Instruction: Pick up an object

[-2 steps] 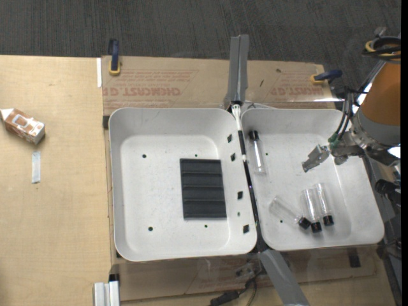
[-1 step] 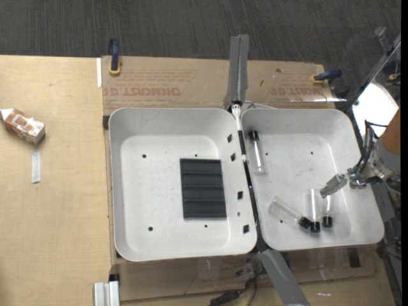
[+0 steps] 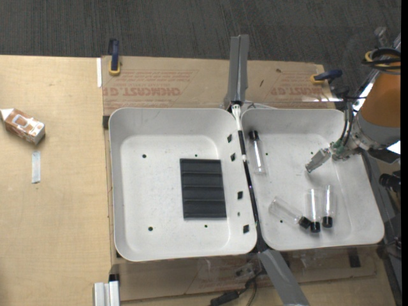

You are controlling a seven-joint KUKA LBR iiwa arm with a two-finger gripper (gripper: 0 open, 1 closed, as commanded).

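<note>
So the pincer is down over the right bin, in its upper right part, hanging off the grey arm with the orange band that comes in from the right. The fingers are too small and blurry here, so I honestly can't tell how far open it is or whether anything is between them; nothing obvious looks gripped.

Stuff to grab in that same bin: a clear tube with a black cap lies well off to the pincer's left, near the divider between the bins. Below the pincer there are two more clear tubes lying side by side, black caps pointing toward the bin's front edge, and another clear piece just left of those. None of them is touching the pincer.

Way further left of the pincer, the left bin has a black ribbed block flat in its middle. Past that, on the bare counter, sits a small orange-and-white box.
</note>
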